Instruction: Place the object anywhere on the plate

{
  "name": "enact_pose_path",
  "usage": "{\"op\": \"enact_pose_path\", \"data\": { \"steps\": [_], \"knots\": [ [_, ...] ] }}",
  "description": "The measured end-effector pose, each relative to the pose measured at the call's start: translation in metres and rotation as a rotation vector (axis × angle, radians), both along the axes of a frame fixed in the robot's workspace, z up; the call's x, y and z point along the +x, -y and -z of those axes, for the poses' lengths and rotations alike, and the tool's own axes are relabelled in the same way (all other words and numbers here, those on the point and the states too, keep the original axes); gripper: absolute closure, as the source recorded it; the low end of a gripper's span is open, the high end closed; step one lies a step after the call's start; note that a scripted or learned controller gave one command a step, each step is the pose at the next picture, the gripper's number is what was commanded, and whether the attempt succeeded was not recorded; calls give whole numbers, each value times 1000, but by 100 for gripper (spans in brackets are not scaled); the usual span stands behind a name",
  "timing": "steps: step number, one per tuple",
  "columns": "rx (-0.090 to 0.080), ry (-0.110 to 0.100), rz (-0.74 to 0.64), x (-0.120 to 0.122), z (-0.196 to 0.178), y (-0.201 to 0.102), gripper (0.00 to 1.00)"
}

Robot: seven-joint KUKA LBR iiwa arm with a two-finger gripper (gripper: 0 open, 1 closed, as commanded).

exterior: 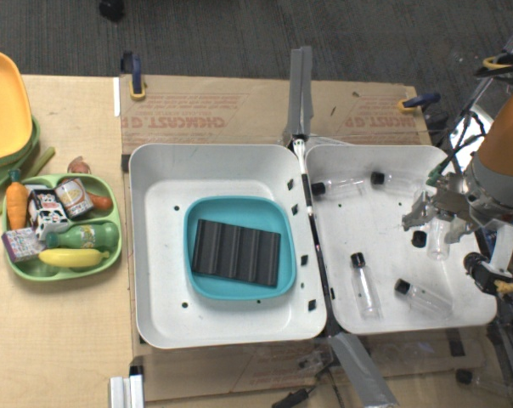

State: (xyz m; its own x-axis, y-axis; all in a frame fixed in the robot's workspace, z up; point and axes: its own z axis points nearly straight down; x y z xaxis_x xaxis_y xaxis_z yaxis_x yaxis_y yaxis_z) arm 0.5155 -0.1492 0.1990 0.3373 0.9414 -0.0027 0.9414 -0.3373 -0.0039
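A teal plate (199, 228) sits in the middle of the left bin (155, 253). A dark grey ridged block (237, 251) lies flat on it. Several clear vials with black caps lie in the right bin (392, 164): one near the back (350, 185), one at the front centre (364, 286), one at the front right (426, 297). My gripper (436, 228) hangs low over the right side of that bin. Right at it is another clear vial with a black cap (419, 239). I cannot make out whether this vial is held.
A green divided tray (112, 253) with toy food stands on the bench left of the bins. Stacked yellow and green plates (3, 109) sit at the far left back. Clamps (136, 79) grip the cardboard's back edge. Cables hang by the arm at the right.
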Motion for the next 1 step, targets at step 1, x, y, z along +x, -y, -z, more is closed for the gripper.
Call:
{"op": "enact_pose_path", "data": {
  "steps": [1],
  "knots": [
    [0, 1, 0, 0, 0, 0, 0]
  ]
}}
